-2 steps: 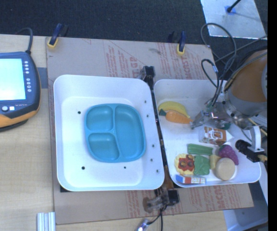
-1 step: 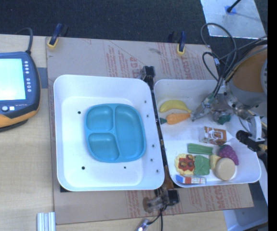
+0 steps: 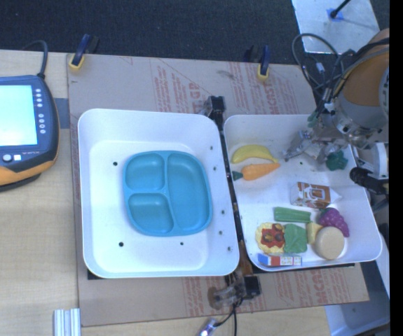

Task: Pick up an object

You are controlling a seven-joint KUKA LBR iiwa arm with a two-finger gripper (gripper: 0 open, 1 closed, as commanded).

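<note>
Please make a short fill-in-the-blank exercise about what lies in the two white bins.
1. The blue plate lies in the ____ bin.
2. The banana lies beside an orange ____.
3. The plate has ____ compartments.
4. The tool hangs over the ____ bin.

Missing words: left; carrot; three; right

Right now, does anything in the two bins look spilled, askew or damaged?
Nothing stands out. The blue divided plate lies flat in the left bin. The toy foods, such as the banana and carrot, lie loosely but inside the right bin. The gripper hovers over that bin's far end.
</note>
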